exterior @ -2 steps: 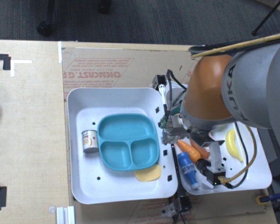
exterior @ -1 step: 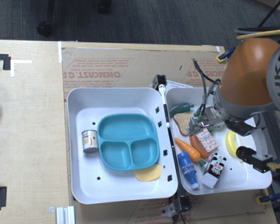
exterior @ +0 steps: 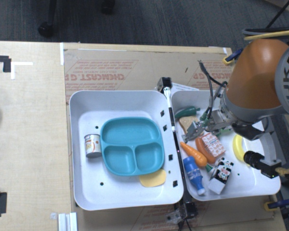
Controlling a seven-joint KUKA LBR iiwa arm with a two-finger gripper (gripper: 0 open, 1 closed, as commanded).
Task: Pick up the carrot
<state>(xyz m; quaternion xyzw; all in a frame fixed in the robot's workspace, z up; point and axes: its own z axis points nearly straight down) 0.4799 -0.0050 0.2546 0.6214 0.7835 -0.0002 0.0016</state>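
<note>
The tool (exterior: 198, 128) hangs just above the carrot (exterior: 193, 152), its finger state too cluttered to tell.

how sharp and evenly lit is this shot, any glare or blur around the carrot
Camera view: even, soft light with faint shadows; mild glare on the glossy white plastic right bin; the small orange carrot is fairly sharp, the metal claw above it is slightly soft, and the big orange arm band looms large and a little blurred.

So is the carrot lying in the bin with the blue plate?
No, the carrot lies in the right bin, beside the blue bottle.
</note>
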